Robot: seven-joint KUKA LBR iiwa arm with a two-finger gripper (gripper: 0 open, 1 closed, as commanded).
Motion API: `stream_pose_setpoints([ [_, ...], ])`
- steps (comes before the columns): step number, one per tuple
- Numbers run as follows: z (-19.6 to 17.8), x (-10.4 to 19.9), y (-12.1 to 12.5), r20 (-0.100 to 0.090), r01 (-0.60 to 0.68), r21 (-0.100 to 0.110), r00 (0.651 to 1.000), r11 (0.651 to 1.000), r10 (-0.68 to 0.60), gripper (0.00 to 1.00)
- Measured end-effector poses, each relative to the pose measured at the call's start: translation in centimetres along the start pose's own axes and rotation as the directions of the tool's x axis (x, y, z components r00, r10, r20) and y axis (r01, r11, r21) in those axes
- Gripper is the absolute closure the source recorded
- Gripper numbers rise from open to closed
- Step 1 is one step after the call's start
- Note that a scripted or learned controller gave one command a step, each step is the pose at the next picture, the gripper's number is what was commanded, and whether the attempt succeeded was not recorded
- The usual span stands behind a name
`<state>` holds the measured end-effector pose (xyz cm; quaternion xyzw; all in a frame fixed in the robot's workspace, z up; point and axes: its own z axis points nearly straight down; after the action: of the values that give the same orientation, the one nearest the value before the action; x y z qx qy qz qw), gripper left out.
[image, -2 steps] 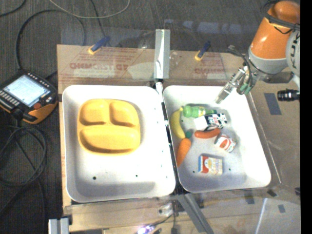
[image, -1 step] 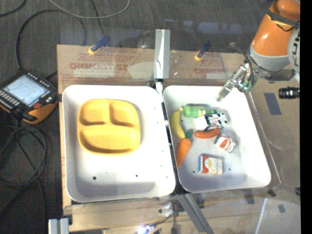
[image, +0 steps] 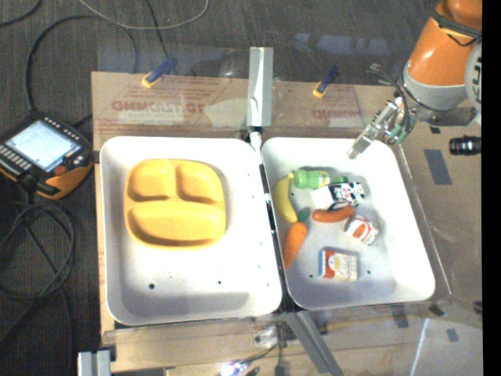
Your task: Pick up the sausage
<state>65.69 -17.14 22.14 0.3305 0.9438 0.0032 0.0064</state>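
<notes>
The sausage (image: 333,215) is a short reddish-orange link lying near the middle of the right bin (image: 407,241), between a small cow-patterned carton and a red and white piece. My gripper (image: 362,143) hangs over the bin's far right corner, above and to the right of the sausage and well apart from it. Nothing shows between its fingers.
Around the sausage lie a green bottle (image: 317,178), a banana (image: 283,198), a carrot (image: 294,242), a cow-patterned carton (image: 349,191), a red and white piece (image: 362,229) and a small box (image: 338,265). The left bin (image: 125,288) bears a yellow divided tray (image: 177,202).
</notes>
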Motion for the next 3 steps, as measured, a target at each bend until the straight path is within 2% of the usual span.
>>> stream_pose_setpoints([
  [3,-3.1,-0.2,0.4,0.010,-0.001,-0.015,1.000,1.000,0.001,1.00],
])
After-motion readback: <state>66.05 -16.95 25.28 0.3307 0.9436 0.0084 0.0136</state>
